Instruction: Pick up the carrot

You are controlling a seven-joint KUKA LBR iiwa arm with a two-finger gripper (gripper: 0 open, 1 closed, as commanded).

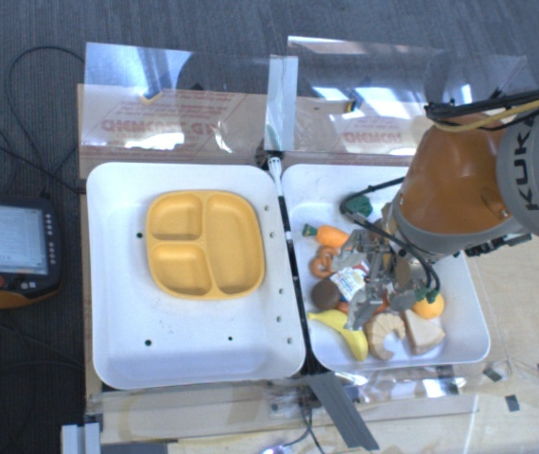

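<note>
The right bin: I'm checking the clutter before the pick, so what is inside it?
The right bin holds an orange carrot, a yellow banana, a brown round piece, bread slices and the gripper. The arm covers the bin's far right part.

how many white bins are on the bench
2. The left bin holds a yellow plate; the right bin holds the pile of toy food, under the arm.

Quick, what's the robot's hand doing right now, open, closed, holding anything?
Hand: down in the right bin among the toy food; open or closed cannot be told, and no item shows in its grip.
</note>
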